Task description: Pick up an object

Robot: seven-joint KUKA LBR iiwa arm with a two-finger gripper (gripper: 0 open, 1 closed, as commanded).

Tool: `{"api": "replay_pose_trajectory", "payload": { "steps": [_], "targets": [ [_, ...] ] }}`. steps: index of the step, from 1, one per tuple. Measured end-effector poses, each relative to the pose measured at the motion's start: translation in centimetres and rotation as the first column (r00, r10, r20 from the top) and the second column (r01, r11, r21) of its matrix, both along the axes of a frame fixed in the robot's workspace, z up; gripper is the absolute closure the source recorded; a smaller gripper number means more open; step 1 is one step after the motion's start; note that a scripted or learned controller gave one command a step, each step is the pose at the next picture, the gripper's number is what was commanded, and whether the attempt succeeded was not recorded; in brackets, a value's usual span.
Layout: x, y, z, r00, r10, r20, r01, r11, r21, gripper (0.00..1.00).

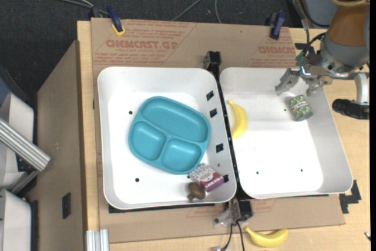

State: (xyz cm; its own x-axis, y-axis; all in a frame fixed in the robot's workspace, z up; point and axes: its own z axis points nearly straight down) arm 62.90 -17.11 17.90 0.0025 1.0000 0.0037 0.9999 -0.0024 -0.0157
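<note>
My gripper (300, 85) hangs over the far right part of the right bin (282, 185), its two fingers (286, 82) spread open with nothing between them. Just in front of it, a small green patterned object (299, 107) lies on the bin floor, apart from the fingertips. A yellow banana (238, 119) rests against the same bin's left wall. In the left bin (111, 126) sit a teal divided plate (169, 134), a small white and purple box (205, 176) and a brown lump (195, 190) at the near right corner.
A second banana (267, 236) lies on the bench in front of the bins. Black clamps (212, 59) mark the divide between the bins. Cables run across the dark floor behind the cardboard base.
</note>
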Motion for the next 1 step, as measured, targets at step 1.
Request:
{"api": "replay_pose_trajectory", "payload": {
  "steps": [1],
  "targets": [
    [0.35, 0.05, 0.89, 1.000, 0.003, 0.015, -0.003, 1.000, -0.003, 0.00]
  ]
}}
